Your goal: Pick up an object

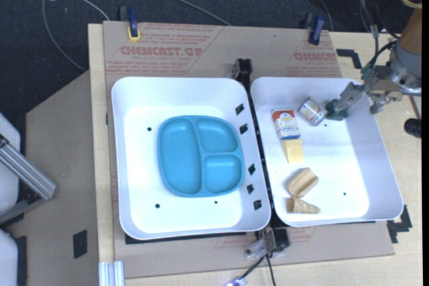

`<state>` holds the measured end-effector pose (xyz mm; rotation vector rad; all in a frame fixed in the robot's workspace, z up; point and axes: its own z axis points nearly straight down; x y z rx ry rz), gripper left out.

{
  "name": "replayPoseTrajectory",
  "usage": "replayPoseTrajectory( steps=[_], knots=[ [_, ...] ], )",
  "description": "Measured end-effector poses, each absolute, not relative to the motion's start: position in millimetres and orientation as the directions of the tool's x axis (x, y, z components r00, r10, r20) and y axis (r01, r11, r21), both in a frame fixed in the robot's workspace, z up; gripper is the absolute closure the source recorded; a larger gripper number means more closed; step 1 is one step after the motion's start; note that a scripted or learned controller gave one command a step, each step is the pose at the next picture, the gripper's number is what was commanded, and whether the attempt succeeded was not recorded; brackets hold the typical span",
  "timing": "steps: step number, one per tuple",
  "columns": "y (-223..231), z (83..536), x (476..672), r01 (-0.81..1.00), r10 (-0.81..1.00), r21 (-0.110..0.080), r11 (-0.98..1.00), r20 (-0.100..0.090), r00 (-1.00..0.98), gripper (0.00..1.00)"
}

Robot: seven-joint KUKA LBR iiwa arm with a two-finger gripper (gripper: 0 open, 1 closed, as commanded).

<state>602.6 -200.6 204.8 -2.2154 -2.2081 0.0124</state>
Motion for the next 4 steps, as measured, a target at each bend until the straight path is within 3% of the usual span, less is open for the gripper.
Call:
replayPoseTrajectory(
  steps=[1,3,4],
  knots=[
    [-200,214,605.9,1.0,1.0,0.0,0.0,0.001,0.0,0.0],
    [-202,110,604.9,1.0,1.0,-0.003,0.001,0.002,-0.001,0.0],
    [-201,84,605.0,1.0,1.0,-0.003,0.001,0.001,-0.001,0.0]
  ],
)
